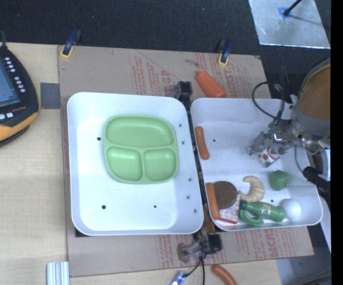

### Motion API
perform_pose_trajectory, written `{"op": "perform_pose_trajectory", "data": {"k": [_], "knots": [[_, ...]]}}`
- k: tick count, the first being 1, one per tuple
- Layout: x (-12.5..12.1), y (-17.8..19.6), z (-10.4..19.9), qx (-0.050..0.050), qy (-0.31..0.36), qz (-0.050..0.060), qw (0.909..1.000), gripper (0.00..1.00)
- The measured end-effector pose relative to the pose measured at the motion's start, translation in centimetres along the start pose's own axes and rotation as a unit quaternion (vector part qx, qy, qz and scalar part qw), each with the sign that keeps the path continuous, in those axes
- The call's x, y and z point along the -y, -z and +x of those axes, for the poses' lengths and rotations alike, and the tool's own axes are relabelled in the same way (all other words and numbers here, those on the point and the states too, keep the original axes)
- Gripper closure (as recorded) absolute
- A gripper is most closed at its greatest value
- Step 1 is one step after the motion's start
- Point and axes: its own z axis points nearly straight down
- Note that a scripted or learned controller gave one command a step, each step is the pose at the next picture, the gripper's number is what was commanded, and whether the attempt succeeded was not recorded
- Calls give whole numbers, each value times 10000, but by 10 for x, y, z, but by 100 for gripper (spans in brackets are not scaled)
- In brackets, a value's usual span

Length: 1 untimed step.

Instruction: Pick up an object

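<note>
My gripper (266,147) hangs low over the right bin (231,114), near its right wall and about midway along it. My metal fingers are down by a small red-and-white object (270,155); they look to be touching or straddling it, but the tangle of metal there is too cluttered for me to tell whether they are spread or closed, or whether anything sits between them.

Most of the objects crowd the near end of this bin. A green block (279,179) lies just below my gripper, close to the right wall. A pale croissant (254,186) curves beside a round brown cookie (224,191), and a green bottle (260,212) lies on its side against the near rim with a white egg (291,208) by its cap in the corner. A long orange strip (212,202) runs along the left wall there. A hot dog (202,142) lies alone against the left wall further up. The far half and middle of the bin floor are bare, giving me open room.

The left bin (88,159) holds a green divided plate (140,148), with bare floor all round it. An orange carrot (210,84) rests on the cardboard beyond the right bin's far rim.
</note>
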Motion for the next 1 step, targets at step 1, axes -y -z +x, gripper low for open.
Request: {"op": "perform_pose_trajectory", "data": {"k": [1], "knots": [[0,11,-1,12,15,0,10000,100]]}}
